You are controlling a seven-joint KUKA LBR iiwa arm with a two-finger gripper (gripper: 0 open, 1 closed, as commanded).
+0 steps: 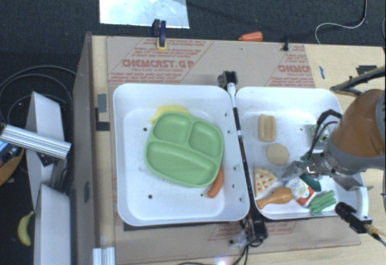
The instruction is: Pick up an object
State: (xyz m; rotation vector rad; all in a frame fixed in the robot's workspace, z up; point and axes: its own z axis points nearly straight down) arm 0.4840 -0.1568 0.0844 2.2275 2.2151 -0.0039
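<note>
— Hovering low over the right bin (pixel 301 96), the gripper (pixel 300 168) sits among crowded food toys. Is it apart or together?

— I cannot tell; the arm's bulk hides that. No item shows between the fingers.

— Nearest target?

— The drumstick (pixel 276 197), beside the pizza slice (pixel 263 180) and green beans (pixel 322 201), near side of the bin.

— What might go wrong?

— Tight clutter, I'd judge: it could pinch two pieces, or nudge one away. The left bin's green tray (pixel 184 148) lies well apart.
</note>
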